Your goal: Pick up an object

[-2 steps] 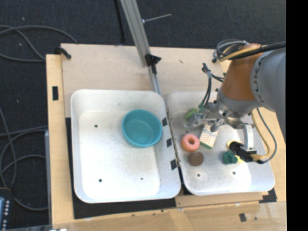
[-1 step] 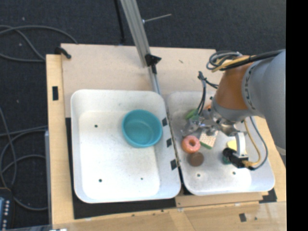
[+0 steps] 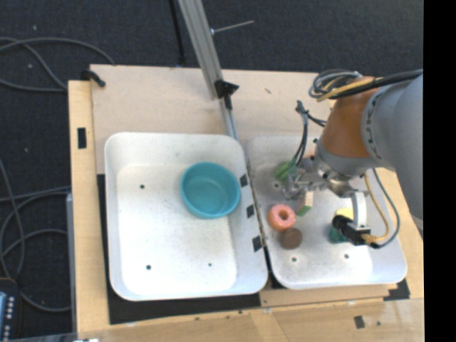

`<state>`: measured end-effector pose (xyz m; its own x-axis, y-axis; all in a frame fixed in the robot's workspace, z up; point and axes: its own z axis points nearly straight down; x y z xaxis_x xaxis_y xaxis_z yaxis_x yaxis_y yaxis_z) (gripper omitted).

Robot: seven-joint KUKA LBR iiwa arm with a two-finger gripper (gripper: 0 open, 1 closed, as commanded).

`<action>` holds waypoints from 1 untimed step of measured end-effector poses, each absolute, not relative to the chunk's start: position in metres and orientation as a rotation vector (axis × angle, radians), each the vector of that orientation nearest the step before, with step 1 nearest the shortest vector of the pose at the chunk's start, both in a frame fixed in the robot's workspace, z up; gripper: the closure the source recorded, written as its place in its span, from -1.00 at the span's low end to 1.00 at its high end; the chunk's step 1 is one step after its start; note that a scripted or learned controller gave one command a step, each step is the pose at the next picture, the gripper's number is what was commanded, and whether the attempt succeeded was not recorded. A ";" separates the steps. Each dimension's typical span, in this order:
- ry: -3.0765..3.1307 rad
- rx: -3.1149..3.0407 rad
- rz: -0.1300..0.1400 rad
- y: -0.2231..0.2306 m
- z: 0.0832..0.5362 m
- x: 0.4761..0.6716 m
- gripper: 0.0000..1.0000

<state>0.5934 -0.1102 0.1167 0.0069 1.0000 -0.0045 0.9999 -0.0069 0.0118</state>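
Bins of white plastic sit side by side on a wooden bench. The left bin holds one thing, a teal bowl, which stands upright toward the bin's upper right part, well apart from the walls.

The right bin holds several small things, gathered along its left side. A green piece lies near the top. Below it a pink ring lies flat. A round brown lump sits just beside the ring, at its lower right.

The gripper hangs low over this bin, between the green piece and the pink ring and close to both. Whether it is open, closed or gripping anything cannot be told from this angle. The grey arm, with its orange band, reaches in over the bin's upper right part.
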 end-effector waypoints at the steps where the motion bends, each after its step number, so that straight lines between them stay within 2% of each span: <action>1: 2.219 2.217 0.006 -0.114 0.163 0.601 1.00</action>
<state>0.6013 -0.1137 0.1626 -0.0009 1.0000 -0.0002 1.0000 0.0009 0.0057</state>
